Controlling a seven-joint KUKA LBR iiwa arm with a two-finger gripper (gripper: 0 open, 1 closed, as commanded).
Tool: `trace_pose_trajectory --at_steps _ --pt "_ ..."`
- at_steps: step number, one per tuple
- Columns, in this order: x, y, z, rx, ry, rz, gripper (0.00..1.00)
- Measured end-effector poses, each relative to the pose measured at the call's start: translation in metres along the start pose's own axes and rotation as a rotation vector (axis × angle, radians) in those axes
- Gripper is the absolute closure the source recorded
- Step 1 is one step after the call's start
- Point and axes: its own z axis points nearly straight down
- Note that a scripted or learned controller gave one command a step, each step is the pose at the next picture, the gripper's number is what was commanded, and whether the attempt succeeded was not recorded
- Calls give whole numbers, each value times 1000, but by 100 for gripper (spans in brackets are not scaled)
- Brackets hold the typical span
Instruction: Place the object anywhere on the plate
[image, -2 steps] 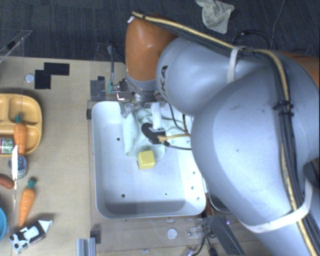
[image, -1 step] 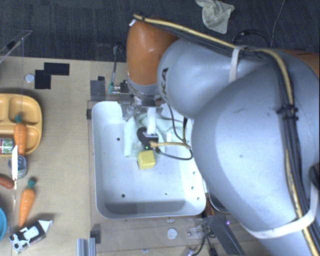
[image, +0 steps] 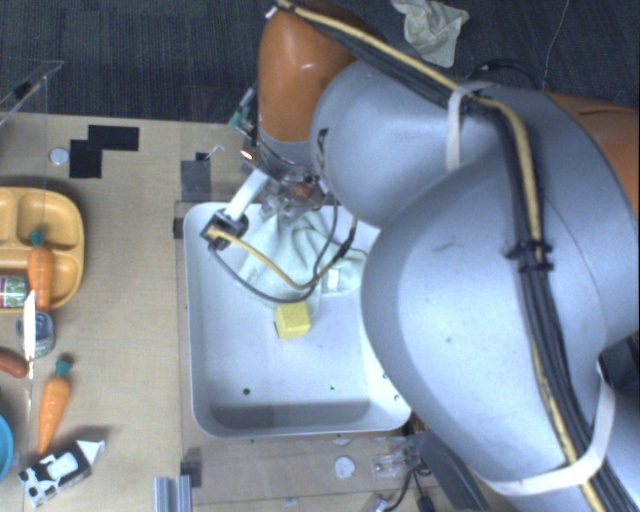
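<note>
Below, a yellow block (image: 293, 321) lies in the white bin (image: 215, 395) on the wooden bench (image: 120, 400); pincer (image: 285, 200) state unclear.

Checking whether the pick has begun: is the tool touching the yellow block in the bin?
Apart. The camera view shows bare white bin floor between the yellow block and the tool above it.

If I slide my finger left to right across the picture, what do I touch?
Yellow divided plate → carrot → white bin → yellow block → big grey robot arm.
</note>
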Motion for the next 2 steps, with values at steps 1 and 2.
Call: trace_pose_trajectory --at_steps 1,2 --pt "-35 23 49 1 -1 4 100" --pt "-59 51 -1 -1 3 16 100"
